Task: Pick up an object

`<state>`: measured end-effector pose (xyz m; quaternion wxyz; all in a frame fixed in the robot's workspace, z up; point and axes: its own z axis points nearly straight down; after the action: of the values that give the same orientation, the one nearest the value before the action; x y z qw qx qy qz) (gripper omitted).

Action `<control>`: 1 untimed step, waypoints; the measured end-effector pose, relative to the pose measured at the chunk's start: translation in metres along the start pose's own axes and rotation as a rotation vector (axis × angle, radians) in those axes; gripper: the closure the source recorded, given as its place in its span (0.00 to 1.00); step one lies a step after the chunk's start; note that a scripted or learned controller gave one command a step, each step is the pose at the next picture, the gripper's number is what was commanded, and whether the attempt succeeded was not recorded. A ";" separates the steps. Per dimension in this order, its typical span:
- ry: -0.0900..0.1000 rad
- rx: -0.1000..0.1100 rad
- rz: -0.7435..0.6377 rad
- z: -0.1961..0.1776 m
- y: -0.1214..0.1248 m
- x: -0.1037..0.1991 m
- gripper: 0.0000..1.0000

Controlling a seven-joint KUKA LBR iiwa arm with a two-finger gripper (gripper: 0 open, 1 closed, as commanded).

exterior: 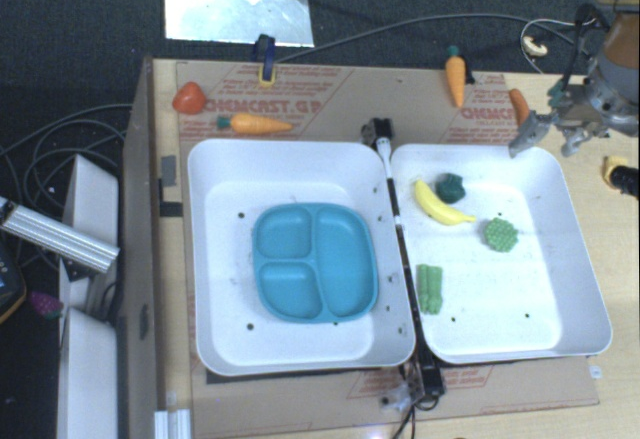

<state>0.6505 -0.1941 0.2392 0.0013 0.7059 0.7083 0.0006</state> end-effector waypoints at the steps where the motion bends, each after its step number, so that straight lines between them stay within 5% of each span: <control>1: 0.003 0.005 -0.002 0.093 -0.015 0.055 0.00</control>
<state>0.6353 -0.1392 0.1463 -0.0017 0.7051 0.7091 0.0000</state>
